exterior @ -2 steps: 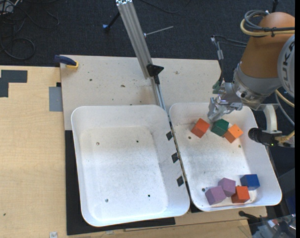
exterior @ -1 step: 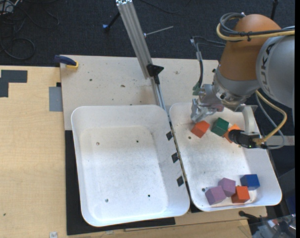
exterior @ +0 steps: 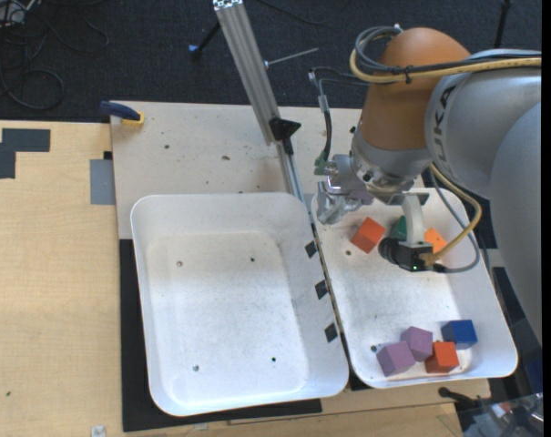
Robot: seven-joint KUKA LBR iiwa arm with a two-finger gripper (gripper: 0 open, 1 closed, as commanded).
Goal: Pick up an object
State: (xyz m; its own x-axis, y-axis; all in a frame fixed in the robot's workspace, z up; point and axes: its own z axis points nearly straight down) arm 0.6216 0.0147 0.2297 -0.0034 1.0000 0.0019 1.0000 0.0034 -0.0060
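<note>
The gripper (exterior: 331,206) hovers at the right bin's (exterior: 494,330) upper left corner (beside an orange block (exterior: 368,235)); its opening cannot be told.

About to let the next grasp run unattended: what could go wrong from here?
1. The gripper sits close to the wall between the two bins, so a descent may clip that rim.
2. The orange block lies beside the gripper, not under it; closing here could miss.
3. The purple blocks, red block and blue block sit bunched in a corner, hard to single out.
</note>
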